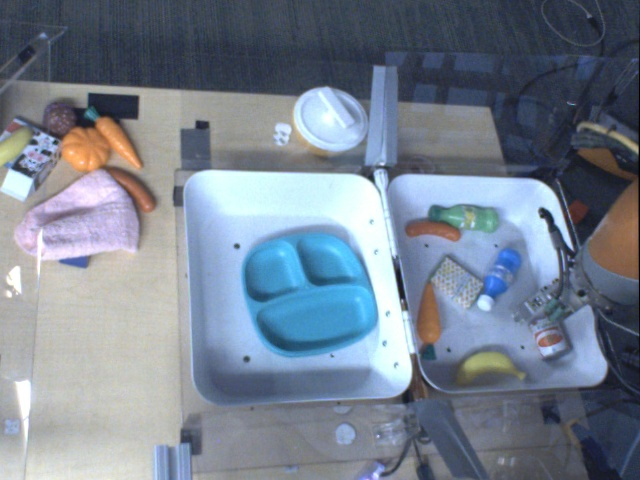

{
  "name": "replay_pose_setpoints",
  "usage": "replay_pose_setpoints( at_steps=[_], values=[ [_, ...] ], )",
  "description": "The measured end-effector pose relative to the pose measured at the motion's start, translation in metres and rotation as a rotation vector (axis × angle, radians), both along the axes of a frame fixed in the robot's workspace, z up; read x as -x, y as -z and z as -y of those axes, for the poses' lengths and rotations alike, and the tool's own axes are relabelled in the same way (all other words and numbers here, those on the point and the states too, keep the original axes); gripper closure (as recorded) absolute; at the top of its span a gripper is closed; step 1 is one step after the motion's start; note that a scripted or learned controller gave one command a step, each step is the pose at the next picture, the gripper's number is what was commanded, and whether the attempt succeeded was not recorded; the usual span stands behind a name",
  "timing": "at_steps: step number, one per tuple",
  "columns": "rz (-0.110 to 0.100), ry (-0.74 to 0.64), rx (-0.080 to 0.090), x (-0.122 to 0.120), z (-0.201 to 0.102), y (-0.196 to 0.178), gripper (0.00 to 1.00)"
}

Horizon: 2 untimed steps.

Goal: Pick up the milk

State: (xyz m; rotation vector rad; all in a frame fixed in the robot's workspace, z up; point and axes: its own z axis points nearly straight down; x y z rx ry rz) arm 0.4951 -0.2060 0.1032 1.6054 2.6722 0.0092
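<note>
The pincer (541, 308) (grip state cannot be told) should be centred over the milk (498, 278), clear of the can (550, 340).

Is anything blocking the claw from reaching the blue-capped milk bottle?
Nothing visible does. The gripper is just right of the milk bottle in the right bin, bare floor between them. A small can lies beside the gripper, off that line.

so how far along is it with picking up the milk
Early. Done: the gripper is down inside the right bin, by a small can. In hand: nothing visibly held. Left: reaching and lifting the milk, probably the blue-and-white bottle, lying untouched to the gripper's left.
</note>
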Motion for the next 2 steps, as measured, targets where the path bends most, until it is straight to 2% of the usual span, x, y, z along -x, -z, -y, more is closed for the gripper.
replay_pose_setpoints(
  at_steps=[1,2],
  values=[
    [0.0,0.0,0.0,0.0,0.0,0.0,0.0],
    [-0.012,-0.056,-0.003,0.004,0.0,0.014,0.0]
  ],
)
